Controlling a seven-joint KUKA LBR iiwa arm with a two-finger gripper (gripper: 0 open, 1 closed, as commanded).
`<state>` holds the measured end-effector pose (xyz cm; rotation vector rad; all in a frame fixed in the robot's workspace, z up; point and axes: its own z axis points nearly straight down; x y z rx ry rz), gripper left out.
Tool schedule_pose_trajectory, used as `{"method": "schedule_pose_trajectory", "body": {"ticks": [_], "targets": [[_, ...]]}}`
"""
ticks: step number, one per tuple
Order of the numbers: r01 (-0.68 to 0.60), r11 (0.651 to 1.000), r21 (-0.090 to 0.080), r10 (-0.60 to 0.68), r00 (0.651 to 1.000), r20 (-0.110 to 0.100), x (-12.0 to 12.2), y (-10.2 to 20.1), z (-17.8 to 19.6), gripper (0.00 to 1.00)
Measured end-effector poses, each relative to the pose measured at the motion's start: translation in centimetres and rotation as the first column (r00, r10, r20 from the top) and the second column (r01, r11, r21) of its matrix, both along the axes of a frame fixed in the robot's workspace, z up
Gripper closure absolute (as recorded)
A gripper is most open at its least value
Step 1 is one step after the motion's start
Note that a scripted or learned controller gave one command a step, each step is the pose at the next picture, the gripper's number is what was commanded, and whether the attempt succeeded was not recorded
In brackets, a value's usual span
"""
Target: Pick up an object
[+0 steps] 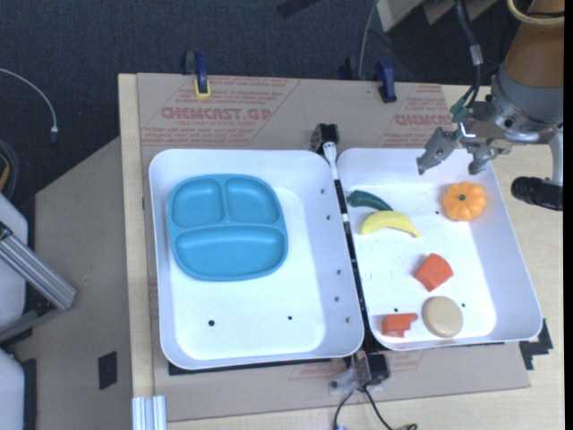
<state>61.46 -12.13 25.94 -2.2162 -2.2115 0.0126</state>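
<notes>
white right bin (510, 276) holds a pumpkin (464, 202); the tool (458, 157) hovers above it, fingers spread, grasping nothing

Table (269, 106): a flat top covered by a brown sheet printed with red lettering, held at the far edge by two blue clamps (199, 68). Resting directly on it, side by side and touching along their inner edges: left white bin (179, 330) and right white bin (510, 267), both shallow with rounded corners. A small black fitting (324, 136) sits at the far end of the seam between them.
</notes>
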Motion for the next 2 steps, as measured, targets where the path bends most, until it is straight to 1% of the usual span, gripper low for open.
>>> {"method": "schedule_pose_trajectory", "body": {"ticks": [1, 2], "targets": [[-0.002, 1.000, -0.002, 0.002, 1.000, 0.012, 0.2, 0.0, 0.7, 0.00], [-0.002, 1.000, -0.001, 0.002, 1.000, 0.007, -0.4, 0.6, -3.9, 0.00]]}}
